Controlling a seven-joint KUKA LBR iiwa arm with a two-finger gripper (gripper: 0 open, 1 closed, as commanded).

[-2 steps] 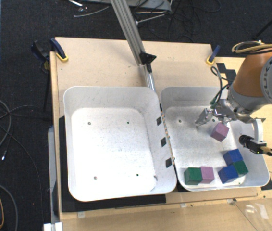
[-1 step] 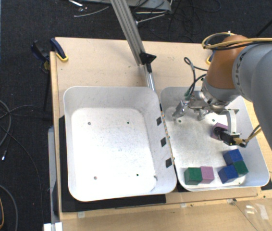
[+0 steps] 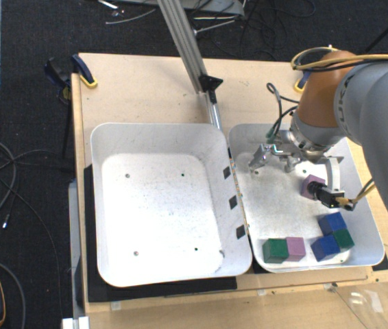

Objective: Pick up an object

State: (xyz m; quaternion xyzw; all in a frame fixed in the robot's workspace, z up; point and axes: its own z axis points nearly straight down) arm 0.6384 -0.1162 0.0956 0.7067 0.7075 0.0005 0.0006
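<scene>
The gripper [image 3: 273, 157] hangs low over the top part of the right-hand bin [image 3: 276, 211]. I cannot tell if it is open or shut. The closest thing is a small purple block [image 3: 310, 184]. It lies just beside the gripper, on the view's right and a little toward the front.

The other blocks sit well apart, by the bin's front edge:
- a green cube [image 3: 275, 250]
- a pink cube [image 3: 295, 247]
- a blue cube [image 3: 332, 223]
- a second blue cube [image 3: 324, 247]
- a small green block [image 3: 345, 238]

They all look hard and smooth, with flat sides. The bin is white with tiny dark specks.
</scene>
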